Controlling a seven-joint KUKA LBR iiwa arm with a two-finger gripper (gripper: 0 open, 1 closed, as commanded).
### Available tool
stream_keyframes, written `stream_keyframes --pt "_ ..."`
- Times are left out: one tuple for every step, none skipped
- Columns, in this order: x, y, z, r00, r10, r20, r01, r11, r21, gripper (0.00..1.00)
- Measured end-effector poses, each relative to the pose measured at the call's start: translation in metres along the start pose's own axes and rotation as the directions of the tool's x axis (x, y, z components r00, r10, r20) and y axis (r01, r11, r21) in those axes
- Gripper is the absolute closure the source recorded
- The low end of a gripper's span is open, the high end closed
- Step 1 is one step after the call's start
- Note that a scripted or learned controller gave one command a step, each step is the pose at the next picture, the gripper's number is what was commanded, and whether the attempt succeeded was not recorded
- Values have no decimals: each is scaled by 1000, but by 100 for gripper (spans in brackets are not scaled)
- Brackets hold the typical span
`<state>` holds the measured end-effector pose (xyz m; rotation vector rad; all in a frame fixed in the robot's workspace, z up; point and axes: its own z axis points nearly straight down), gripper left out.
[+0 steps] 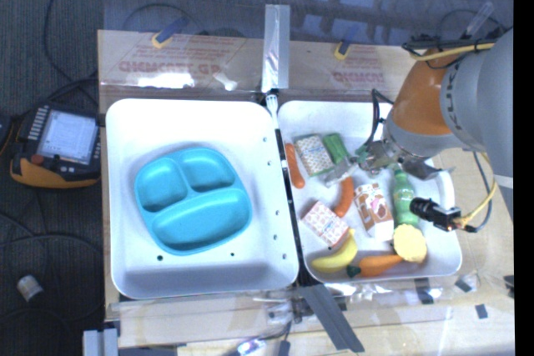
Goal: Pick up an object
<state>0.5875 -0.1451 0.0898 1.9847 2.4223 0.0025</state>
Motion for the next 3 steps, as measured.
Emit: stream_keyframes --pt "11 -48 -1 996 87 1 -87 996 -5 0" --pt "12 -45 -13 996 85 0 -85 996 -11 100" --pt "43 -44 -145 973 231 -2 -231 973 11 100"
